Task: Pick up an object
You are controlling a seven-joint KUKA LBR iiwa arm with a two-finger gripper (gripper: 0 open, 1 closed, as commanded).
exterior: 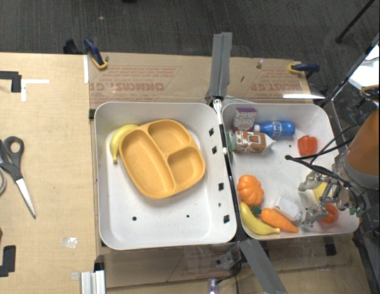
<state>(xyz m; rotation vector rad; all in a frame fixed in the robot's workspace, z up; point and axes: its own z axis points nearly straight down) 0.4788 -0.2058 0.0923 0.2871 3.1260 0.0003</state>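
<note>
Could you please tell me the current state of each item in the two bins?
Yellow divided plate: flat in left bin, compartments bare.
Banana: under plate's left rim, partly hidden.
Blue bottle: on its side, right bin.
Brown carton: on its side.
Purple carton: by the far wall.
Red pepper: lying loose.
Small pumpkin: upright.
Carrot: lying across second banana.
Gripper: low over right bin's near corner.

At the right edge of the scene the arm (365, 155) shows a broad, rounded orange band with a grey section just below it. From the grey part the tool (317, 202) is built of pale metal pieces, silvery and angular, with small yellowish parts among them. Thin black cables (312, 159) loop from the wrist area out to the left, and more dark cabling hangs beside the metal parts.
</note>
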